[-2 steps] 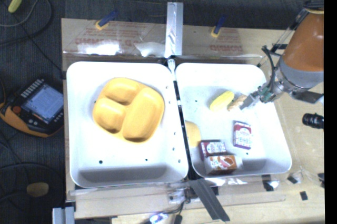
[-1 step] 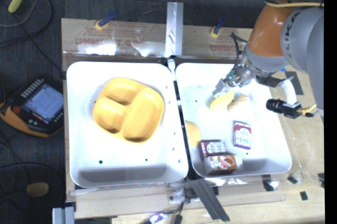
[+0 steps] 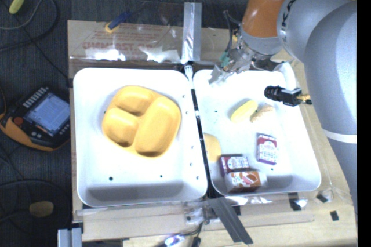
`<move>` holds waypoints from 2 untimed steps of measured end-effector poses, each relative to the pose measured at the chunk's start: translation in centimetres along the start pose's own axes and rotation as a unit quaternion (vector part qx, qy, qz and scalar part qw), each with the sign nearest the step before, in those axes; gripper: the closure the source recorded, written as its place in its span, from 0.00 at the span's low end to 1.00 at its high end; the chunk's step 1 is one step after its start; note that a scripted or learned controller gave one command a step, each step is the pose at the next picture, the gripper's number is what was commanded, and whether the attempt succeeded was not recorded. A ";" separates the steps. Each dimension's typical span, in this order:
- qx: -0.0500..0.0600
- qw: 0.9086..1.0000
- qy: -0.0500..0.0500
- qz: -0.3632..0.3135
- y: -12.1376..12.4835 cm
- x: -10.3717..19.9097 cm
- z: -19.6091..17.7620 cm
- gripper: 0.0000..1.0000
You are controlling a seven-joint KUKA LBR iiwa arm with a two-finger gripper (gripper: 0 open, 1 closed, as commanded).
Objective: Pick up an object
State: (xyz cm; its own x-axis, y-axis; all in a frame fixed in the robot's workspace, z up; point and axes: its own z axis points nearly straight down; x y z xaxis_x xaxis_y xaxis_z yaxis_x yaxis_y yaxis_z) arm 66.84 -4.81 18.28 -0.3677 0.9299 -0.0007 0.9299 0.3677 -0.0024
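Observation:
My gripper (image 3: 227, 68) hangs over the back left corner of the right bin (image 3: 301, 179), below the orange band of the arm. A pale yellow wedge (image 3: 243, 110) and a small tan piece (image 3: 262, 113) lie in the middle of that bin, a short way in front of the gripper. Nearer the front are a red and white packet (image 3: 266, 149), two brown packets (image 3: 234, 162) (image 3: 244, 181) and a tan round thing (image 3: 212, 146) against the left wall. Nothing shows in the gripper.
A large yellow lumpy object (image 3: 141, 120) fills the middle of the left bin (image 3: 87, 182). A black part (image 3: 283, 94) juts over the right bin's far right side. A handheld pendant (image 3: 40, 118) lies on the floor at left.

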 end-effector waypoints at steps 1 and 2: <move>0.000 0.999 0.000 0.033 -1.2 -3.0 -1.3 1.00; 0.001 1.000 -0.002 0.016 -3.2 -2.3 -2.6 1.00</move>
State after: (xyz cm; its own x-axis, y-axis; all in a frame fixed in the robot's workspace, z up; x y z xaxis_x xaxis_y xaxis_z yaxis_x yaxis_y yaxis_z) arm 64.75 -8.12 20.88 -0.3376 0.9413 -0.0038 0.9413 0.3376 -0.0040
